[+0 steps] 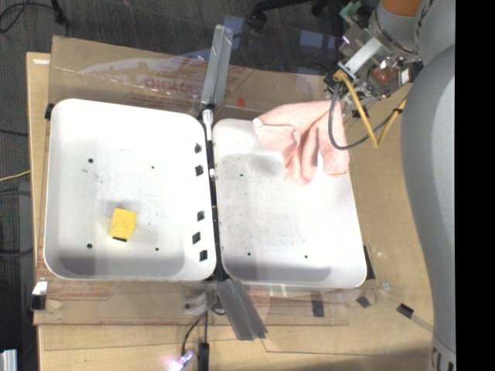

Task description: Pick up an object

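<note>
Camera view, looking down at a slant on a desk [39,91] carrying two shallow white bins side by side. In the left bin [116,130], a small yellow block [123,223] lies alone toward the near left, well apart from every wall. In the right bin [286,230], a pink cloth [305,137] is bunched against the far right corner, and part of it appears to be draped up toward the rim there. The grey arm with its orange band enters from the far right. Its gripper [363,68] sits above the cloth's far right edge, tangled in yellow and black cables; whether it is spread or pressed together cannot be told, and nothing is visibly pinched.

The cloth looks like the nearer target. A good grasp would likely come straight down on a raised fold near the cloth's middle, away from the bin wall, so the gripper closes on fabric and not on the rim. The lift should be slow, since cloth slips and drags.
</note>
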`<state>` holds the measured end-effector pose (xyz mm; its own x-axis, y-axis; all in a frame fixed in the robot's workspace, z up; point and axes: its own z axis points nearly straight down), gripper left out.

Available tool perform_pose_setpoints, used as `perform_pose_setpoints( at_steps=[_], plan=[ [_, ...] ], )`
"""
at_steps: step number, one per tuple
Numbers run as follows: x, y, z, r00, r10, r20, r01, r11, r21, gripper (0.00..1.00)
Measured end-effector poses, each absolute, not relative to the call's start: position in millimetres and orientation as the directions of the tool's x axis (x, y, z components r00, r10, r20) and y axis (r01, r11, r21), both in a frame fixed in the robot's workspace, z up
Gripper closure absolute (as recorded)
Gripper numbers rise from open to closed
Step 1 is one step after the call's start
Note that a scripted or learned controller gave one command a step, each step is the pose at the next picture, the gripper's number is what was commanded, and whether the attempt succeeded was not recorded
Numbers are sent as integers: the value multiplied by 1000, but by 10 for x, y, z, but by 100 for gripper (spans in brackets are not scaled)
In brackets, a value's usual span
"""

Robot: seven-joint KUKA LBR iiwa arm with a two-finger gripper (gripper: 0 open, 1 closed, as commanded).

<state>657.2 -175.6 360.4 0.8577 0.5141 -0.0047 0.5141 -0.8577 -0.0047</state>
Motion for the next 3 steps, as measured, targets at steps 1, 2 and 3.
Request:
perform_pose_setpoints(
  at_steps=[1,2,3],
  plan=[
    [6450,-2067,3430,975,224,-7,224,-975,-7,100],
    [6468,-2074,4415,977,214,-4,214,-977,-3,100],
    [6468,-2074,4414,977,214,-4,214,-977,-4,0]
  ],
)
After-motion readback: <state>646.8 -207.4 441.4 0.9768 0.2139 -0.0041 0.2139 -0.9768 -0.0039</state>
